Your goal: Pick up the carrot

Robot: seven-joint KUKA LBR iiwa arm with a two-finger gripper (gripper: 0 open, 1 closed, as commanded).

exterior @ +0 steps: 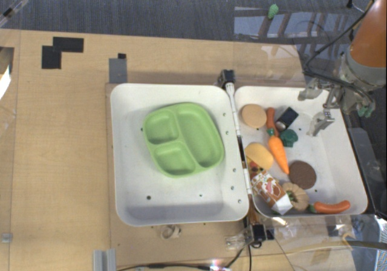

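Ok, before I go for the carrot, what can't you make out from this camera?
- Gripper: too small and blurred in the camera view to read its finger state.
- Arm: cut off by the right edge.
- Carrot: its top meets the green toy; contact or overlap unclear.
- Small packet: label too small to read.

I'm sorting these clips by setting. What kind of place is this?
Most likely a robotics lab bench, not a kitchen. Two white bins sit on a wooden bench: one holds a green divided plate, the other toy food such as a carrot. The arm's end effector hangs above, cables trailing nearby.
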